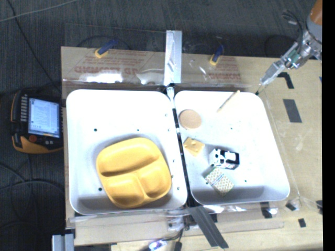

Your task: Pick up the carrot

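Gripper (pixel 263 81) hangs over the bench just beyond right bin (pixel 272 140) far-right corner, fingers narrowed to a tip, holding nothing. Carrot not surely identifiable; thin tan stick (pixel 228 101) lies nearby inside.

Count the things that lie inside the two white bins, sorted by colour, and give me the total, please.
Yellow: 2, the divided plate in the left bin and the small cheese-like block in the right bin
Tan: 2, the round disc and the thin stick
Black and white: 1, the small toy
Patterned pale: 1, the flat packet
Total: 6
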Controlling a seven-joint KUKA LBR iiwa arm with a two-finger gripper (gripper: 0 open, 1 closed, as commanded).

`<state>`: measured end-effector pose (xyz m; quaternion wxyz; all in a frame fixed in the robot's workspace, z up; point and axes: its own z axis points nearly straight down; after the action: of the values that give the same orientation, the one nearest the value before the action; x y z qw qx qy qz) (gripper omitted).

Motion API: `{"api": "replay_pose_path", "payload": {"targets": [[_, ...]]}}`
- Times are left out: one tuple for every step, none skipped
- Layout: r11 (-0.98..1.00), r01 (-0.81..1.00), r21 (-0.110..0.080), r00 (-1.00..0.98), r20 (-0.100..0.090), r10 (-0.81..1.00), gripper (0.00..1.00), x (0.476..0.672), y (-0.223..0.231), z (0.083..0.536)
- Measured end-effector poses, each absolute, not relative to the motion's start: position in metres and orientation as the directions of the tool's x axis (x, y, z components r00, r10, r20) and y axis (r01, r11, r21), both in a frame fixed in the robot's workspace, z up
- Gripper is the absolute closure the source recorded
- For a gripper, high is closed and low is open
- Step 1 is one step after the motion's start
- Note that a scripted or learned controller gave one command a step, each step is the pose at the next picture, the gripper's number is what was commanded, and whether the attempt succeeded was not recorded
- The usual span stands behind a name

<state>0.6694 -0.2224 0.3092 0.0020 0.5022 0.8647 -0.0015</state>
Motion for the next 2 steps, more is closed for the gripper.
{"api": "replay_pose_path", "payload": {"targets": [[0.496,0.868,-0.001,-0.496,-0.009,0.868,1.0,0.6703,-0.2217,0.3192],[0.497,0.868,-0.001,-0.496,-0.013,0.868,1.0,0.6711,-0.2214,0.3291]]}}
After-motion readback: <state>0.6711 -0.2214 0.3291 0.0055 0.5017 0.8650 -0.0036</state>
